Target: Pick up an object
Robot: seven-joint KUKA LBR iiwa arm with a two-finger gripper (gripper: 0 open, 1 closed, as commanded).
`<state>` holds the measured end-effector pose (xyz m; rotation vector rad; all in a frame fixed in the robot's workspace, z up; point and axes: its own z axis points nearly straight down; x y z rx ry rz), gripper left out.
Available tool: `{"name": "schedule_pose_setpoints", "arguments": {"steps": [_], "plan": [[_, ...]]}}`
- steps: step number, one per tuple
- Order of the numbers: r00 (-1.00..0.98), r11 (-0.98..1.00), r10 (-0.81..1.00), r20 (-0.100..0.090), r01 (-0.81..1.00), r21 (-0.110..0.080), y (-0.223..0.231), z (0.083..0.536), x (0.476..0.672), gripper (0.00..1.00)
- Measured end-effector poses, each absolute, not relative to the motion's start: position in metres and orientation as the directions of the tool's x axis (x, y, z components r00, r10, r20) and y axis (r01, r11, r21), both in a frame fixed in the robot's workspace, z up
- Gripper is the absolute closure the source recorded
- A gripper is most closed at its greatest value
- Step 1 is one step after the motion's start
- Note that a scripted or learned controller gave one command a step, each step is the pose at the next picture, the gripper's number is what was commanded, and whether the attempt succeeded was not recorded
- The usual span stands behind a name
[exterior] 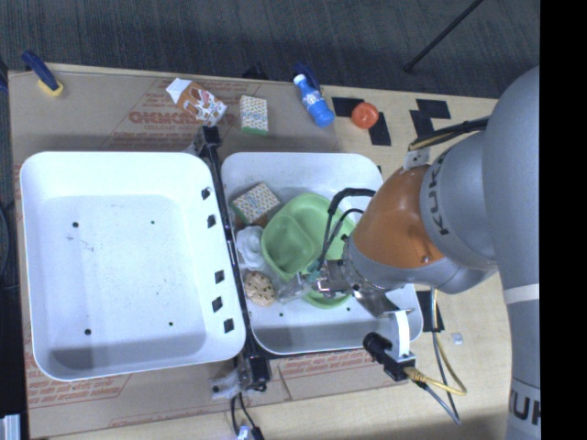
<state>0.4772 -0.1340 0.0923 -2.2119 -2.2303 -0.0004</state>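
Camera view: arm enters from frame right, gripper (316, 282) low in the right bin (303, 165), at the lower edge of the green bowl (295, 236). Bowl sits centre of that bin, touching or just under the gripper. Jaw state: cannot tell, wrist blocks it. Left bin (55, 168) at frame left.

Bins (110, 246) smooth matt white plastic. Green bowl (293, 236) left of gripper (316, 282): glossy plastic. Bench (303, 388) printed matt cardboard. Arm (477, 209) smooth grey shell, glossy orange band.
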Motion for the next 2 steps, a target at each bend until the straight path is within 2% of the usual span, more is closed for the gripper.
{"name": "schedule_pose_setpoints", "arguments": {"steps": [1,2], "plan": [[-0.021,0.021,1.000,0.008,1.000,-0.006,-0.131,0.102,0.478,1.00],[-0.006,0.006,1.000,0.001,1.000,-0.002,-0.125,0.235,0.498,1.00]]}}
